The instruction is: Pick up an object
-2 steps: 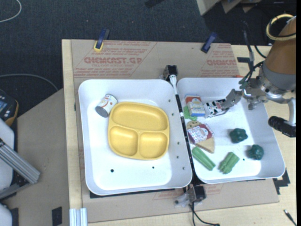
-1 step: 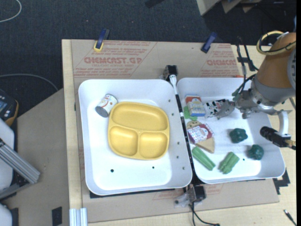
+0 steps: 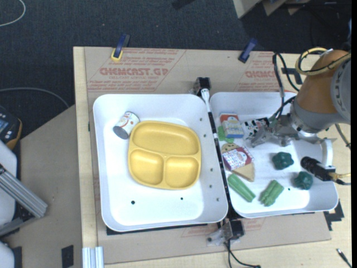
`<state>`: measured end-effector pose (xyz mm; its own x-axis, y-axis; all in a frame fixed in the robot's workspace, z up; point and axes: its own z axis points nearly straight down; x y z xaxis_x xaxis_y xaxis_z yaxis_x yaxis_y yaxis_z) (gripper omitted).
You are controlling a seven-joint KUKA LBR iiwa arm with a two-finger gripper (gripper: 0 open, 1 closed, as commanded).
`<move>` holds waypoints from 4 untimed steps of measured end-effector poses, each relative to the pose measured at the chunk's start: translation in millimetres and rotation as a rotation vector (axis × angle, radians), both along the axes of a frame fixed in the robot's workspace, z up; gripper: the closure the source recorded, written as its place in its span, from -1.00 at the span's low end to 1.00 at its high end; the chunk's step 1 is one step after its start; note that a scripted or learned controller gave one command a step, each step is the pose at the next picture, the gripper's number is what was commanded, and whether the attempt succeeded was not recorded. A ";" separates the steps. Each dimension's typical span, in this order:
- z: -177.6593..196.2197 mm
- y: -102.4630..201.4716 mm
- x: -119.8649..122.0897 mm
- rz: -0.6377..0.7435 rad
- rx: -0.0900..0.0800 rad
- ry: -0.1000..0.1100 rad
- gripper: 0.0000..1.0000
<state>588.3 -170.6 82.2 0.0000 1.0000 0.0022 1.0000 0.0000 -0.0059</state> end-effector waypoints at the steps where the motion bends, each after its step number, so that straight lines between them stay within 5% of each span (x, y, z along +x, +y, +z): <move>1: 13.5 -0.8 1.6 -0.001 -0.002 -0.007 1.00; 4: 145.0 5.6 1.5 0.001 -0.004 -0.012 1.00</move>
<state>589.8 -165.0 227.2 -0.0008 1.0000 -0.0022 1.0000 0.0008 0.0061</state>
